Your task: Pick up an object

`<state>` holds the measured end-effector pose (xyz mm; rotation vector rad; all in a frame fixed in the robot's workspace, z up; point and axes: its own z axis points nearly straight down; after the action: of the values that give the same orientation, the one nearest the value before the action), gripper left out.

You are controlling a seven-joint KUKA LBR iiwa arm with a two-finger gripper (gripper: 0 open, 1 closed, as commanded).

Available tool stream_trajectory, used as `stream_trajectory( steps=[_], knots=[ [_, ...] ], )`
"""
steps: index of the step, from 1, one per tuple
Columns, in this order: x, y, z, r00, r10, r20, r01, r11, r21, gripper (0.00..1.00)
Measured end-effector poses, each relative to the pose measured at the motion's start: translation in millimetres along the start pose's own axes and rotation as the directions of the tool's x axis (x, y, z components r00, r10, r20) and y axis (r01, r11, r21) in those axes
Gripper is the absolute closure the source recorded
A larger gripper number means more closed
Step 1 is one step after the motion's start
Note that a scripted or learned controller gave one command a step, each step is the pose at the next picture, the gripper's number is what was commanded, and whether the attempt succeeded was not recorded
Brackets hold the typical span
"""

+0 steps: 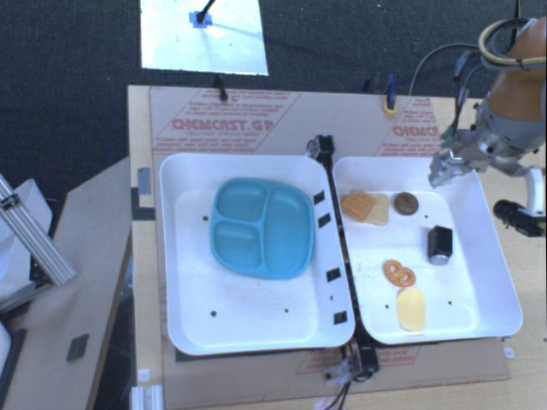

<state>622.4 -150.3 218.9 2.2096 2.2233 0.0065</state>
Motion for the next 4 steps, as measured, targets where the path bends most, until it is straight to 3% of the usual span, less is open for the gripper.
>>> stream_trajectory(
  steps=[1, 4],
  knots=[
    [-0.2, 1.7, -54.0, 1.0, 0.0, 0.0, 0.0, 1.0, 0.002, 1.0],
    [156.3, -12.7, -20.0, 1.0, -0.001, -0.002, 0.001, 1.0, 0.007, 1.0]
  ],
)
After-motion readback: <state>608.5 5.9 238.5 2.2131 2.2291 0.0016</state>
